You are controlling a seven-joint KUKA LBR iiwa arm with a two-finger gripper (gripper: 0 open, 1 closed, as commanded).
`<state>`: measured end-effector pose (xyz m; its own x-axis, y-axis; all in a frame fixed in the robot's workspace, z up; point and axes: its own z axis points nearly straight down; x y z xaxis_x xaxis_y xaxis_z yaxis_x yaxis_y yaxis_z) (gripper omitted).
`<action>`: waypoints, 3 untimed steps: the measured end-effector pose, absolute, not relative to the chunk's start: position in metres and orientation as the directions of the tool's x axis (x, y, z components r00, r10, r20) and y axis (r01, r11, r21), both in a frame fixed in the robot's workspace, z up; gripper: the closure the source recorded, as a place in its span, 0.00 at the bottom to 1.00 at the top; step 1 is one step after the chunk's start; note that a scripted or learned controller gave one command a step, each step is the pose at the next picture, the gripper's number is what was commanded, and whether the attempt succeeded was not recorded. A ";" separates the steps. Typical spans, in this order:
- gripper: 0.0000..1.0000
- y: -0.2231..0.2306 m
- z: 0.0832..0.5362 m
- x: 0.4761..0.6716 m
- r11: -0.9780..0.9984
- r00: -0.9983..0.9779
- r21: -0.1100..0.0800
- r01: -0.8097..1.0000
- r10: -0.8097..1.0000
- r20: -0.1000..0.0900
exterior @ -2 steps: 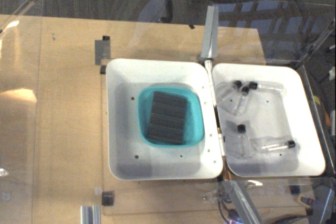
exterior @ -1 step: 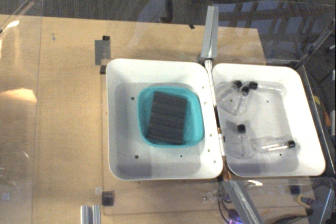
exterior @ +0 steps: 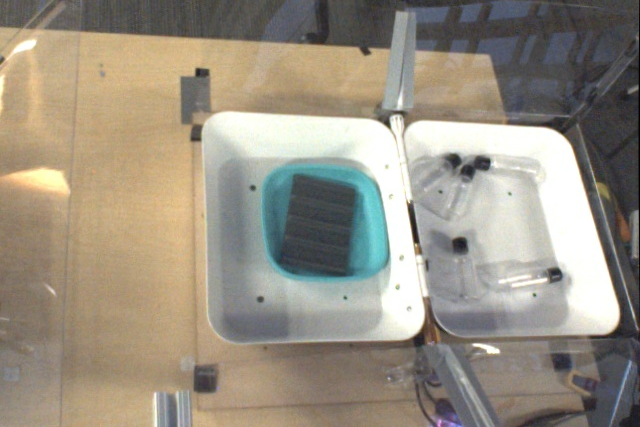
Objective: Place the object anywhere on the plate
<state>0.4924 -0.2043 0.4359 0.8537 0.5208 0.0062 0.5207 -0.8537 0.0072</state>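
The dark grey ribbed rectangular block (exterior: 319, 225) already lay on the square teal plate (exterior: 275, 215) in the left white bin (exterior: 225, 245); the hand's state I could not tell; re-grasping risked dragging it off.

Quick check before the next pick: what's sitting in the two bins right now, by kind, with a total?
Teal plate: 1, in the left bin
Dark ridged block: 1, lying on the plate
Clear vials with black caps: 4 as far as I can tell, in the right bin; being see-through, they are hard to separate
Total: 6
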 end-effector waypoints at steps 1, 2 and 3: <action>0.00 -0.205 0.436 0.489 -0.915 0.915 0.007 0.404 0.404 0.008; 0.00 -0.205 0.437 0.489 -0.958 0.958 0.008 0.286 0.286 0.009; 0.00 -0.205 0.437 0.489 -0.978 0.978 0.007 0.208 0.208 0.010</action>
